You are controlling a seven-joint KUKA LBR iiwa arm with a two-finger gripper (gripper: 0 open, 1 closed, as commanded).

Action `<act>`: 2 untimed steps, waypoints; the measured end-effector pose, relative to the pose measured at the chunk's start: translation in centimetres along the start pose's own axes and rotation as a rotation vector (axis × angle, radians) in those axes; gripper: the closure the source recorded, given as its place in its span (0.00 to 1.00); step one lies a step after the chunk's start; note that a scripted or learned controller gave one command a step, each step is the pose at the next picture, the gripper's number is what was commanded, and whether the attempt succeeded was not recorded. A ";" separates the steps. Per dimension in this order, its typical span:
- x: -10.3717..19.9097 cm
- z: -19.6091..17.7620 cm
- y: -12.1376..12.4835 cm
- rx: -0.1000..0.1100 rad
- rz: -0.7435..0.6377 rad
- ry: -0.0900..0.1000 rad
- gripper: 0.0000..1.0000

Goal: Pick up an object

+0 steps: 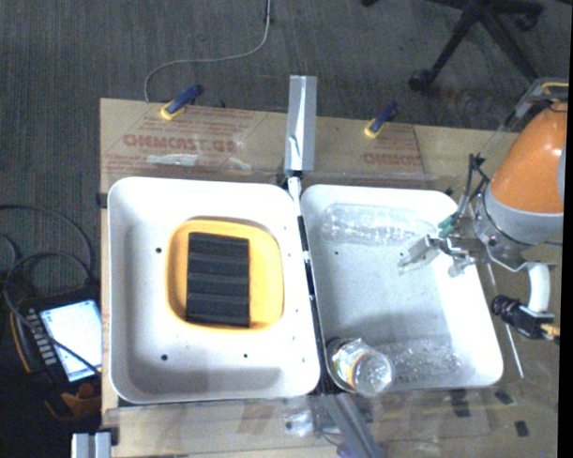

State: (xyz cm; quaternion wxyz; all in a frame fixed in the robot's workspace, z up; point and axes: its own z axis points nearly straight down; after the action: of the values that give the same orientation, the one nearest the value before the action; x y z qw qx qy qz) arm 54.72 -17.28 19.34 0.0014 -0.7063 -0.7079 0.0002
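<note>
A yellow pad with a black ribbed top point(219, 277) lies flat in the middle of the left bin point(132, 359). In the right bin point(471, 314), one clear plastic bottle point(371, 224) rests along the far wall. A second clear bottle point(394, 363) lies against the near wall, its cap end toward the left corner. My gripper point(434, 259) hangs over the right bin's far right part, just right of the far bottle and above the floor. It is open, with nothing between its fingers.
A metal post point(300, 130) stands behind the seam between the bins. Two blue-and-yellow clamps point(181, 100) hold the cardboard at the bench's back edge. Bare white floor lies in the middle of the right bin.
</note>
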 end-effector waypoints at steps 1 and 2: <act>-0.6 -6.5 -4.6 -0.002 -0.038 -0.002 0.00; -2.7 -8.6 -6.2 -0.004 -0.082 -0.002 0.00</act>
State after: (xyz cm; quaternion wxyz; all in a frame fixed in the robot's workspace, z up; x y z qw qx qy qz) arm 48.54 -20.02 27.94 -0.0009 -0.6766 -0.7363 -0.0005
